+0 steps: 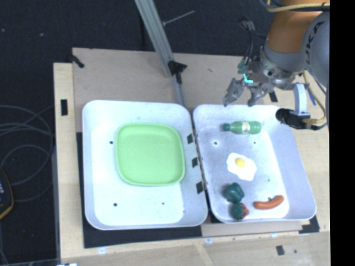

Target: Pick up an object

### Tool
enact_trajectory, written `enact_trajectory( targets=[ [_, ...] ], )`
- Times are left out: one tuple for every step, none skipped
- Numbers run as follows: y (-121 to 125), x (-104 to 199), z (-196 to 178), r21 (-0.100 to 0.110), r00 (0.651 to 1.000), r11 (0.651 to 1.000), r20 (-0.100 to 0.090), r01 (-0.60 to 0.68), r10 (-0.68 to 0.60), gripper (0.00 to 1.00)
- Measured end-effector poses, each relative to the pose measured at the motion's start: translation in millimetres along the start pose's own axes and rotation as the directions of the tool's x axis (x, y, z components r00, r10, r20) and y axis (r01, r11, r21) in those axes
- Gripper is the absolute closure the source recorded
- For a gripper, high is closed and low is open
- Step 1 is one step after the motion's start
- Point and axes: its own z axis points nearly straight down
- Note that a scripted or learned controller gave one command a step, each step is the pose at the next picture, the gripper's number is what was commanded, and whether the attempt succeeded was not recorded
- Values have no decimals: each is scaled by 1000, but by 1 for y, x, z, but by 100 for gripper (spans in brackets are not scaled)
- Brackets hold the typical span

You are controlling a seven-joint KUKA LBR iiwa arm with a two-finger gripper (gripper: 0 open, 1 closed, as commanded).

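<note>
Green and lying on its side, the small bottle (242, 127) with a yellow band rests near the far wall of the right bin (288, 148), and it is the nearest candidate to the gripper (243, 95). The gripper hangs just beyond the bin's far rim, above and slightly left of the bottle, its two fingers spread apart with nothing between them.

Taking the bottle as landmark: the fried egg toy (241, 167) lies nearer the camera than it, toward the bin's middle; the green pepper (233, 192) sits further down again, with a second dark green piece (239, 210) just beside it, and the sausage (268, 203) lies to the right of those two.

To do the reach well, I judge the arm should come down over the bottle's middle with the fingers straddling its narrow width, across the long axis (a round body gripped lengthwise would likely roll or squirt out). The far wall is close, so the descent wants to be vertical, clear of the rim. The green plate (150, 154) in the left bin (100, 148) plays no part.
</note>
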Motion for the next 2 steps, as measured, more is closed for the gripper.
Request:
enact_trajectory(
  targets=[
    [0, 0, 0, 0, 1000, 1000, 0, 0, 0, 0],
    [6, 6, 49, 4, 1000, 1000, 1, 0, 0, 0]
  ],
)
